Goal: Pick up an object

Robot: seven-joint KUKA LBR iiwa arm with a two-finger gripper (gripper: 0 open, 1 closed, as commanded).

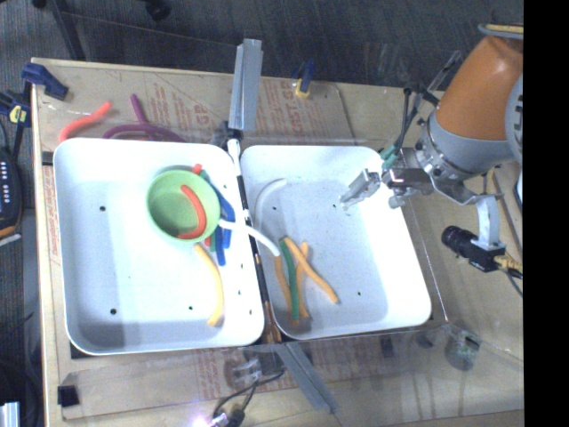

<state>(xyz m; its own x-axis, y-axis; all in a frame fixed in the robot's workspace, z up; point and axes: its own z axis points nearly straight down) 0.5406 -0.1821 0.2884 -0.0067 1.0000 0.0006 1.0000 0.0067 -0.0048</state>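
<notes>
Your gripper (363, 188) hangs over the right bin (404, 274); you cannot tell its state. You have three sticks (300, 278) lying in that bin, one green bowl (182, 205) in the left.

Arm reaching in from three o'clock, tool low and pointing toward nine o'clock.

The arm (476, 96) enters at the upper right, its orange band bulging near one o'clock and the grey wrist just below it. From the wrist the tool (360, 188) juts leftward and slightly down. Its two metal fingers (364, 183) lie close together with only a narrow gap at the tips, and nothing shows between them.
</notes>
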